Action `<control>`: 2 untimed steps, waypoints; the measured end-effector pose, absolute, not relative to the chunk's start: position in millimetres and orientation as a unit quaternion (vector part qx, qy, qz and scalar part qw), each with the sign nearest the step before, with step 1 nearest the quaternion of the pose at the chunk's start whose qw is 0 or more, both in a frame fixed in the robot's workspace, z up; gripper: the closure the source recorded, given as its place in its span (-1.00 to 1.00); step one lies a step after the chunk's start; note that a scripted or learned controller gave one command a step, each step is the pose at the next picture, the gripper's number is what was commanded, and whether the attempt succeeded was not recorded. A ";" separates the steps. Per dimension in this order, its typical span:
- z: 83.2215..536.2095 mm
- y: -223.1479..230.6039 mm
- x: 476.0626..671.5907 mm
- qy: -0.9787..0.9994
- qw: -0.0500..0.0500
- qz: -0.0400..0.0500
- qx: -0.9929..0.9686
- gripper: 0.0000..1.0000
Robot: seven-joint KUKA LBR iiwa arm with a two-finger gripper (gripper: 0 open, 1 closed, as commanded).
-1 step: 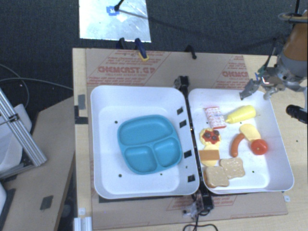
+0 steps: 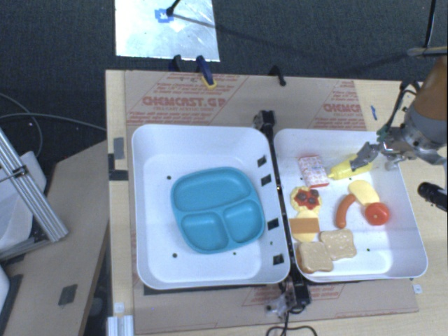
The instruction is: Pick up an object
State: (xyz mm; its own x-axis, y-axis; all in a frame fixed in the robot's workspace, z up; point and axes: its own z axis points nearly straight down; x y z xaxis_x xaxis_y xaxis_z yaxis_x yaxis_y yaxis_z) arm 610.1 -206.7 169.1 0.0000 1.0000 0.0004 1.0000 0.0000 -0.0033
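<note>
The worktop (image 2: pixel 231 93) carries two shallow white bins side by side. The left bin (image 2: pixel 150 187) holds a blue divided tray (image 2: pixel 213 208), lying flat near its middle, with one long compartment toward the far edge and two smaller ones toward the near edge.

The right bin (image 2: pixel 413 247) holds a scatter of toy foods. A yellow banana (image 2: pixel 343 166) lies toward the bin's far right part, and the end effector (image 2: pixel 369 157) sits right at the banana's right end. The end effector appears to close around that end of the banana, though at this resolution it is hard to tell whether the fingers truly grip it or merely touch it. The arm (image 2: pixel 428 110) reaches in from the right edge of the worktop, its orange band showing above the grey wrist.

Left of the banana lies a pink and white packet (image 2: pixel 313 170), near the bin's far left part. Below it is a small yellow item with red pieces (image 2: pixel 306 199), and below that an orange-tan block (image 2: pixel 304 225). Two slices of toast (image 2: pixel 327 250) lie touching each other near the bin's near edge. A brownish-red sausage (image 2: pixel 344 210) lies tilted in the middle, just beside a pale yellow piece (image 2: pixel 363 191), and a red tomato (image 2: pixel 377 214) sits just beside that piece, toward the right wall.
</note>
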 end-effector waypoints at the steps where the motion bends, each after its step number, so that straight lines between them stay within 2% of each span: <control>1: 83.2 -187.9 596.5 -0.708 -0.004 -0.001 -0.706 -1.00; 2: 123.3 -165.0 576.9 -0.709 0.000 -0.001 -0.705 -1.00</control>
State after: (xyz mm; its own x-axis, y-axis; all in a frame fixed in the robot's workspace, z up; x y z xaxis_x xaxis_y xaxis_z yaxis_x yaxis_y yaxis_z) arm 576.9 -165.0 123.3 -0.0049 1.0000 0.0008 1.0000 0.0049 0.0018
